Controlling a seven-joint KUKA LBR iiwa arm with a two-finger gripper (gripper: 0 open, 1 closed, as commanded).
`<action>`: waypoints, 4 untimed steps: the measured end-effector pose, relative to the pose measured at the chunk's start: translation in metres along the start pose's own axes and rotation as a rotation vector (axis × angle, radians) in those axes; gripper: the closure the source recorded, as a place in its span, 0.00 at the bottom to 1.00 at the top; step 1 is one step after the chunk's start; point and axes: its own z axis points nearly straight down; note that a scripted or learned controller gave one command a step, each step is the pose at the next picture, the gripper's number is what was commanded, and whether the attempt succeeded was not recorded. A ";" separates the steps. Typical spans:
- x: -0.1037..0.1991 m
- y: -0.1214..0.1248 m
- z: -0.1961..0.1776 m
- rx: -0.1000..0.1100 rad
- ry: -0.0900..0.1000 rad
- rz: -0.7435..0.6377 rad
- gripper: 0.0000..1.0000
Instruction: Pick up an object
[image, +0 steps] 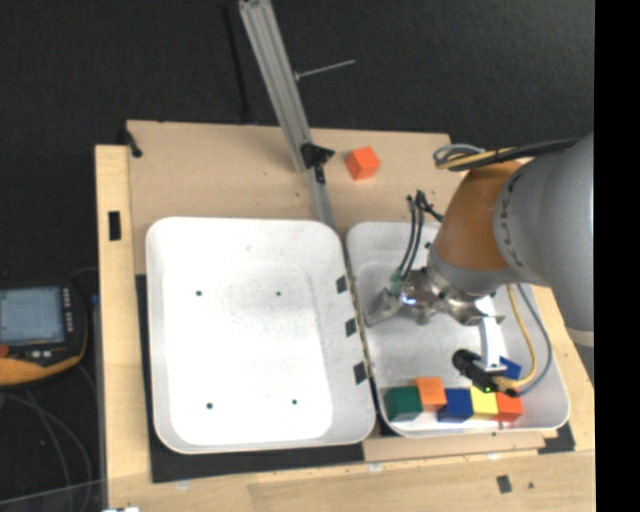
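Pincer (385, 303) low in right bin (365, 245) near its left wall, apart from blocks; we cannot tell its opening; we see nothing gripped; green block (403, 402), orange block (431, 391), blue block (456, 403), yellow block (484, 402) along bin's near edge; pick judged not yet made; approach, closing, lift remain.

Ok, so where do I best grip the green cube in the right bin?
Take the green cube across its left and right faces, coming straight down from above. Its left face looks free. The small orange cube sits against its right side and the right white bin wall runs along its near face, so clearance there looks tight.
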 end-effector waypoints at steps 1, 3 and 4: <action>-0.002 0.000 0.000 0.000 -0.002 0.009 0.00; 0.026 0.016 -0.104 -0.007 -0.002 -0.001 0.00; -0.017 0.009 -0.059 0.006 -0.005 0.009 0.00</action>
